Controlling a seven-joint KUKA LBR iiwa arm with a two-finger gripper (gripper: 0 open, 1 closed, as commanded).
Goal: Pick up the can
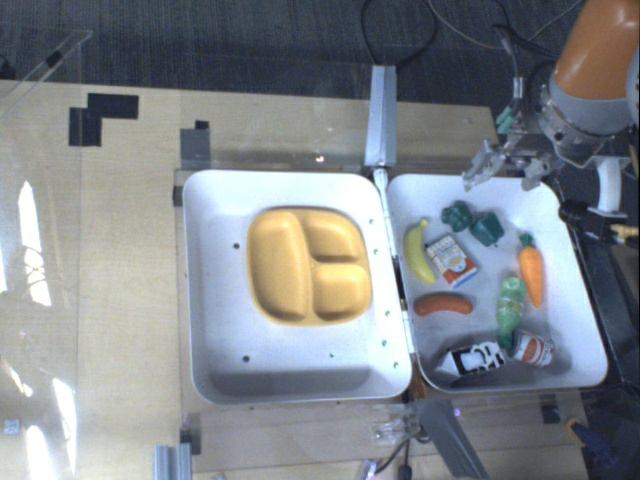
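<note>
My target, the can, lies on its side at the near edge of the right bin, hard against a green bottle and just beside a black-and-white carton. My gripper hangs over the bin's far rim, well apart from it, with its fingers spread and nothing between them. I reckon the crowding is the main risk: coming down, one finger could catch the bottle or carton and shove the can aside. A can on its side may also roll out of a pinch, and the bin wall close by leaves little room for the fingers.
</note>
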